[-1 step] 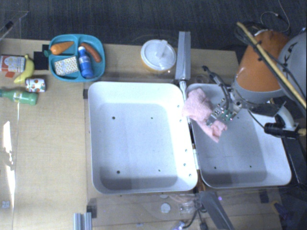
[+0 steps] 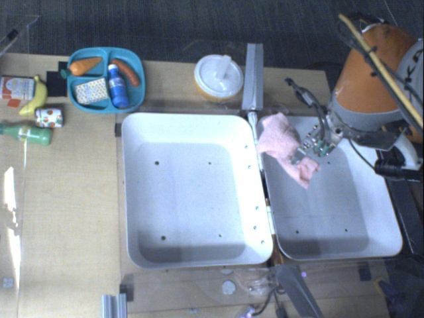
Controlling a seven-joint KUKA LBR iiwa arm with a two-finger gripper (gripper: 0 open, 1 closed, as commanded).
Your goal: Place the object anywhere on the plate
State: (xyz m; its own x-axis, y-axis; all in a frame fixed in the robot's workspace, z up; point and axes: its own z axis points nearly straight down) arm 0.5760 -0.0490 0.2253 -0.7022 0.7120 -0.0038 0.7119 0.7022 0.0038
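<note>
- Broadly, the wooden surface (image 2: pixel 66 197) is carrying two shallow white bins side by side, and the left bin (image 2: pixel 192 191) is lying bare of any object.
- Reaching in from the right, the grey arm (image 2: pixel 371 105) with its orange band is leaning over the right bin (image 2: pixel 338 211), near that bin's far left corner.
- No plain plate is showing in either bin; the nearest candidate is the blue divided plate (image 2: pixel 106 79) sitting well apart on the surface beyond the left bin, so the placing step is looking not yet done.
- The pink cloth (image 2: pixel 283 144), seemingly the task's object, is lying crumpled in the right bin against its left wall.
- The claw (image 2: pixel 313 146) is hanging right at the cloth's right edge; whether it is spread or pinching the cloth, I cannot tell.
- Judging from this, grasp, carry and release are all remaining.
</note>
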